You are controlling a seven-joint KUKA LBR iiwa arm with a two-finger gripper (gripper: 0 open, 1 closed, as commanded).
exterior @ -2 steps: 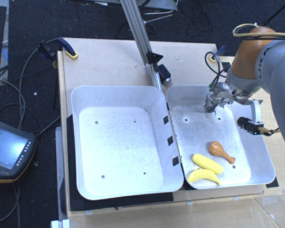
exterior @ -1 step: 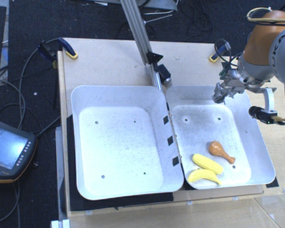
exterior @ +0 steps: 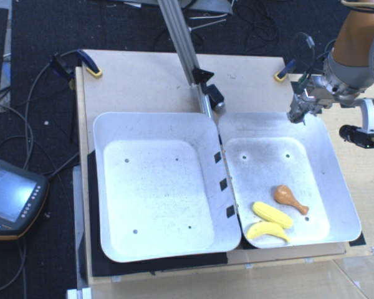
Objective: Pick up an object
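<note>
Three toy foods lie in the near part of the right bin [exterior: 336, 185]: an orange-brown drumstick [exterior: 288, 199], a yellow corn cob [exterior: 272, 213] and a yellow banana [exterior: 267, 230] by the front rim. My gripper [exterior: 297, 115] hangs over the bin's far right corner, well away from all three. Nothing shows between its tips.
The left bin [exterior: 112, 129] lies beside the right one, with black clips [exterior: 224, 184] along the shared rim. A slanted metal pole [exterior: 184, 42] with a small camera mount [exterior: 212, 95] stands behind the bins. A handheld pendant [exterior: 12, 198] rests off the bench at left.
</note>
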